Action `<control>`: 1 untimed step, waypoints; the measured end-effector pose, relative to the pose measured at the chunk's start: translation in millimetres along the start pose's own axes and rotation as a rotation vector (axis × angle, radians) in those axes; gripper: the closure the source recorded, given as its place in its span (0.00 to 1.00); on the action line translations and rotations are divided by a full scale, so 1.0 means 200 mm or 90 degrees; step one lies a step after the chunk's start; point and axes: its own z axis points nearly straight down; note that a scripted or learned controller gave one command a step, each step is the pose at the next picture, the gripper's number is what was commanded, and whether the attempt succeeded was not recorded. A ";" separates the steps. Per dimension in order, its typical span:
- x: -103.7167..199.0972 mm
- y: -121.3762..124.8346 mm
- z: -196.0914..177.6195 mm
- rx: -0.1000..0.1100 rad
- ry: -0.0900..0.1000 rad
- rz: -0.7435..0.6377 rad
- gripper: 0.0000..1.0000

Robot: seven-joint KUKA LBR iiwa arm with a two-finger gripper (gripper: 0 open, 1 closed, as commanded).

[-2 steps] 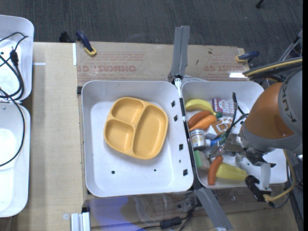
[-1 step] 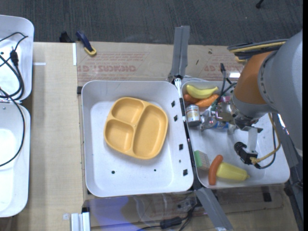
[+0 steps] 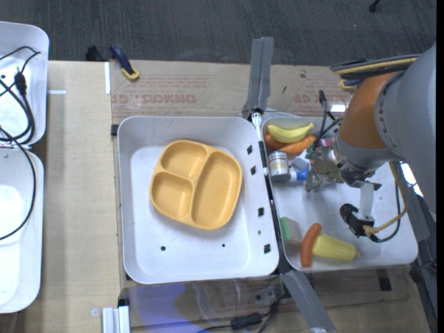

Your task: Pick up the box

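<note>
My gripper [image 3: 316, 174] hangs low over the middle of the right bin [image 3: 395, 255], under the grey arm with its orange band [image 3: 361, 120]. It is just right of a small metal can [image 3: 278, 165] and a blue-and-white item [image 3: 300, 171]. A yellow box-like object [image 3: 334, 248] lies near the bin's front edge, well below the gripper and apart from it. An orange carrot-shaped piece [image 3: 309, 243] lies against the yellow object's left end. A small green box-like piece [image 3: 288, 227] sits at the bin's left wall.
A banana [image 3: 290, 130] and an orange item [image 3: 297, 145] lie at the back of the right bin. The left bin [image 3: 139, 248] holds a yellow divided plate [image 3: 196, 184]. A black cable loop [image 3: 361, 220] hangs from the arm over the right bin.
</note>
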 end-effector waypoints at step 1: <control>0.00 0.00 0.00 0.000 0.000 0.000 0.00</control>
